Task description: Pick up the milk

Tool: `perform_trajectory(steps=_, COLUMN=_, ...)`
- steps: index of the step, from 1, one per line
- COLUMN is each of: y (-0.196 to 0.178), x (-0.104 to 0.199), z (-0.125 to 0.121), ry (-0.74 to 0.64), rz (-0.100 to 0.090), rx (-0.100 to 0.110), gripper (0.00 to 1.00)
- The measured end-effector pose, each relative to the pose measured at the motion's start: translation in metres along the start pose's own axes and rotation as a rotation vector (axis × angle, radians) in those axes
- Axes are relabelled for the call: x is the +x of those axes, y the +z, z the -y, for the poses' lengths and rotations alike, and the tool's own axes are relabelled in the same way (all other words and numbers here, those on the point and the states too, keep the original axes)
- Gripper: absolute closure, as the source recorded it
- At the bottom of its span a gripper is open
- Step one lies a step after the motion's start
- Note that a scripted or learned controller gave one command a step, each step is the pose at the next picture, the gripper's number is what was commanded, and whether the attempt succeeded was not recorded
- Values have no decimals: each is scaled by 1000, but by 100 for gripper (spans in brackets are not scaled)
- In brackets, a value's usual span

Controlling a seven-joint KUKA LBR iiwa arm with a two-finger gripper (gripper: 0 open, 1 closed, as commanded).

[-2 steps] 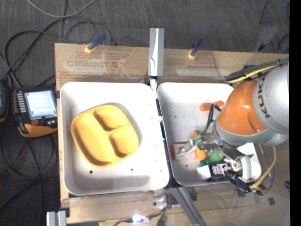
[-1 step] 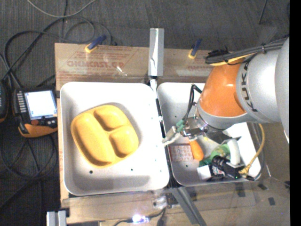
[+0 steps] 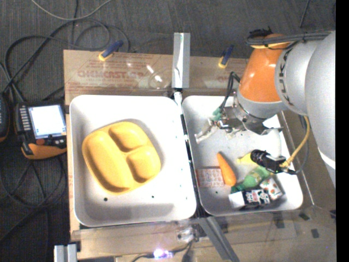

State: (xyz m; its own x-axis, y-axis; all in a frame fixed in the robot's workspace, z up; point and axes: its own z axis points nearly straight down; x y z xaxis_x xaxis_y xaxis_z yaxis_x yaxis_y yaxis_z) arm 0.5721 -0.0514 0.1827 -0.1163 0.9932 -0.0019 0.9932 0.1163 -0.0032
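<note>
Tool (image 3: pixel 210 129) hangs over the back left of the right bin (image 3: pixel 294 201); whether it is open cannot be told, and nothing shows in it. Milk carton (image 3: pixel 256 196) lies on its side at the front edge, near a carrot (image 3: pixel 227 168). Advice: travel forward, align across the carton's narrow sides, avoid the green item (image 3: pixel 252 176).

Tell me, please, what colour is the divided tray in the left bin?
Yellow all over; the divided tray shows plainly in the camera view.
</note>
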Motion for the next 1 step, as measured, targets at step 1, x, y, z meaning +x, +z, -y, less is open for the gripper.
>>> perform_trajectory(steps=1, y=-59, x=10, z=9, ry=-353, rz=1, rx=-2, gripper=0)
